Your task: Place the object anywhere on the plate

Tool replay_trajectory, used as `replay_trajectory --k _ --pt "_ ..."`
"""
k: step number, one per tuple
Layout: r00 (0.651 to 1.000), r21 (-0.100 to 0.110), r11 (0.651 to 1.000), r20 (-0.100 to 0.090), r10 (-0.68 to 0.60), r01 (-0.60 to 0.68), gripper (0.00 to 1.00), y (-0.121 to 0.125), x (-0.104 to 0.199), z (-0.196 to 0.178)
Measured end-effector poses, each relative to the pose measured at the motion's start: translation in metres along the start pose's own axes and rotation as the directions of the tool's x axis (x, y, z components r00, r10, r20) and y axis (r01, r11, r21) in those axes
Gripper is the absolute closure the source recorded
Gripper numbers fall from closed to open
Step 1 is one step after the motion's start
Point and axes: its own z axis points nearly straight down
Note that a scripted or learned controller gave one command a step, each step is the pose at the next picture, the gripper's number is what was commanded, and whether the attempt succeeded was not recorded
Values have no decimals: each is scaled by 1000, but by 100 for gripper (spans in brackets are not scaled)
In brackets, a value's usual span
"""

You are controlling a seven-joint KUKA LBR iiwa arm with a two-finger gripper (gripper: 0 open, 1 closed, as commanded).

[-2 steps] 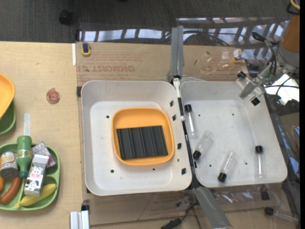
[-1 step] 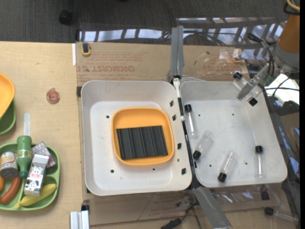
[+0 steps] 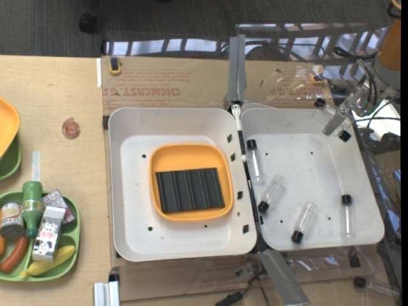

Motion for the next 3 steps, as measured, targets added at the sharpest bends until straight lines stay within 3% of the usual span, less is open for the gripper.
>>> replay_trajectory --k 1,2,3 --pt "997 -1 997 0 -72 72 100 11 17 -2" --pt "981 -1 981 2 -193 193 100 -4 3 -104" --pt "924 -2 924 -1 -382 382 100 -52 62 -1"
